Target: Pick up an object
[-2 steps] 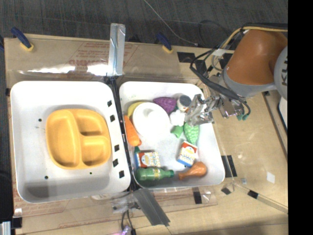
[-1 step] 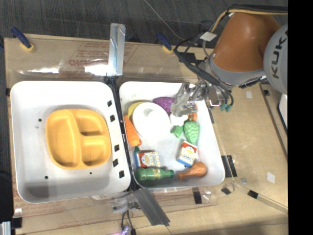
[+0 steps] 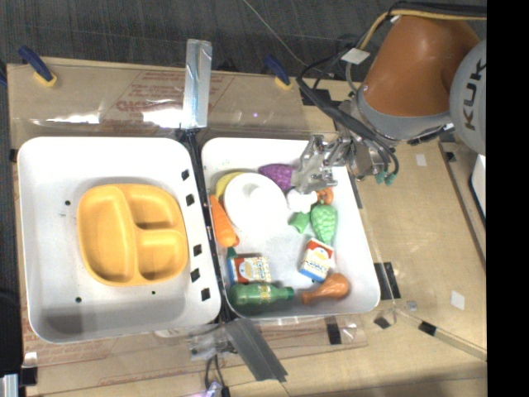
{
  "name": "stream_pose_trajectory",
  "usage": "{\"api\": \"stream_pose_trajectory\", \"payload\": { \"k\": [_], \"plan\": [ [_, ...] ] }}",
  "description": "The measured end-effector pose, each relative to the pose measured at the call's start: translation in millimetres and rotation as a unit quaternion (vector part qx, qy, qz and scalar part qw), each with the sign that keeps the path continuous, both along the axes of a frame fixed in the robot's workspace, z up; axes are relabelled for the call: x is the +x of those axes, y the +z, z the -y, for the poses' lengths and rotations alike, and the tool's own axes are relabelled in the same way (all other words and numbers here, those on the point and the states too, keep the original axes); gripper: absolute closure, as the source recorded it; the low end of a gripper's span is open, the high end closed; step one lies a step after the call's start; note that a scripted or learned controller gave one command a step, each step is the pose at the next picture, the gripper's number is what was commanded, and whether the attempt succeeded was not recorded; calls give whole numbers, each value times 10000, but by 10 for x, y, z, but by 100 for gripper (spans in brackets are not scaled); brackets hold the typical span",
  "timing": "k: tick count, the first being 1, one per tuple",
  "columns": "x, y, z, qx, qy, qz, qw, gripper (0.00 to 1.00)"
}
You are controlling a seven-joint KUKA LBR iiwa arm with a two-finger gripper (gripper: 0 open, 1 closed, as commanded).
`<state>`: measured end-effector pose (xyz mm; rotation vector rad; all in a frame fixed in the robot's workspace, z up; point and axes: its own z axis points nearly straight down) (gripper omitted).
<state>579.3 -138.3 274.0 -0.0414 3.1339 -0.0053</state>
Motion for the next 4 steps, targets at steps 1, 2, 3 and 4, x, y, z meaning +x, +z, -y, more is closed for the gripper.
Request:
{"api": "stream_pose_trajectory", "payload": {
  "k": [1,2,3,4],
  "plan": [
    [352,-51,428,7,331,-26,9994,100],
    [788,32,180,11,475,-16,9989,100],
    [799,156,185,-3,484,10,9988,100],
    [810,272,186,-14,494,35,9988,100]
  ]
}}
